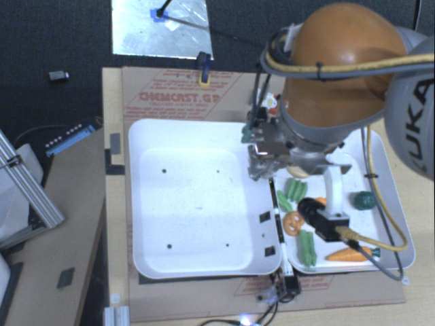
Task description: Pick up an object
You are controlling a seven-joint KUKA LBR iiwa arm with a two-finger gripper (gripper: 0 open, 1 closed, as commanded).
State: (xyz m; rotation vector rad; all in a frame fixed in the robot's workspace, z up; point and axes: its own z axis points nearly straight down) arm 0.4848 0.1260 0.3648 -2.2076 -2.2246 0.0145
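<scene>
The arm [343,80] is seen reaching over the right bin [389,182], its bulk covering that bin's far half. The left bin [190,202] lies beside it with nothing to pick.

The gripper [262,160] hangs at the right bin's left wall, close to the seam between the two bins; whether it is open or closed cannot be told, and nothing is seen held by it.

The candidates all lie in the right bin's near half: a carrot [350,254] by the near edge, a green pod [307,248] beside the near left corner, another green piece [295,190] further in along the left wall, a teal lump [364,200] toward the right wall, and a pretzel [293,223] between the green pieces.

A good pick is judged to need a target with room on both sides. The teal lump and the carrot stand most apart; the pieces by the left wall are crowded. The descent should be centred over the chosen piece, and the dark fixture [323,221] and yellow cable [380,246] should be avoided.
</scene>
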